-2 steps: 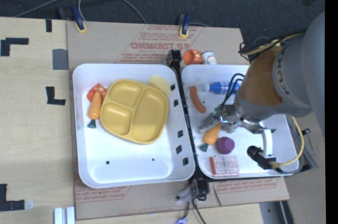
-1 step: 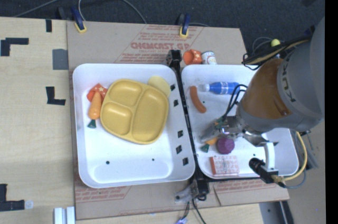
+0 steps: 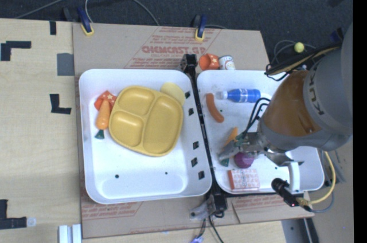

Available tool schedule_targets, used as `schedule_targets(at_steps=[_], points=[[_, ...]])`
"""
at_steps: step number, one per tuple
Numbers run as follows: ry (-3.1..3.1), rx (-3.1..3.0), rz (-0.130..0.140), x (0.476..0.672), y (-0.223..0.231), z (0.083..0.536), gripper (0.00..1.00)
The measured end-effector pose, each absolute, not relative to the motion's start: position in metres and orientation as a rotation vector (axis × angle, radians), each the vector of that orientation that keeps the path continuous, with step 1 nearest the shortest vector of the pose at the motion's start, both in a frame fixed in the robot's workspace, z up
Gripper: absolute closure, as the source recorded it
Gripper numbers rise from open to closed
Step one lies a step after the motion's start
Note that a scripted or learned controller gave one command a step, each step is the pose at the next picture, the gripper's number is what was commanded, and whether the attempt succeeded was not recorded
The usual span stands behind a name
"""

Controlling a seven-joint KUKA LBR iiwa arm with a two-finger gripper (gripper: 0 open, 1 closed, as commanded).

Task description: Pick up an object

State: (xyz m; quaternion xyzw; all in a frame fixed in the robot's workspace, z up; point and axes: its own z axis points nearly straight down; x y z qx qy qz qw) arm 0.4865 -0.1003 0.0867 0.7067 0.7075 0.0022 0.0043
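- I see the gripper (image 3: 239,147) low in the right bin (image 3: 312,179), but from up here I cannot tell how it is set; the wrist and dark housing cover it.
- A purple round object (image 3: 243,160) lies directly under and just beside the gripper tip, touching or nearly so; I cannot tell which, and I do not see it pinched.
- A small orange carrot piece (image 3: 230,136) sits just to the upper left of the tip, with a green-grey bit (image 3: 223,160) beside it lower down.
- A red-and-white patterned packet (image 3: 243,180) lies near the bin's front wall, just below the purple object.
- Further up in the same bin I see a sausage (image 3: 214,108) and a blue-and-white bottle (image 3: 241,95), both well apart from the gripper.
- The grey arm (image 3: 309,110) with its orange band covers the bin's right half.
- In the left bin (image 3: 137,187) a yellow divided plate (image 3: 146,120) rests tilted, a carrot (image 3: 102,116) beside its left edge.
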Motion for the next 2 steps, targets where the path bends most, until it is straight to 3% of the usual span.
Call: schedule_targets(at_steps=[1,2], points=[[2.208,2.204,0.020,0.491,-0.100,0.099,1.00],[2.224,2.219,0.001,0.521,-0.034,0.184,1.00]])
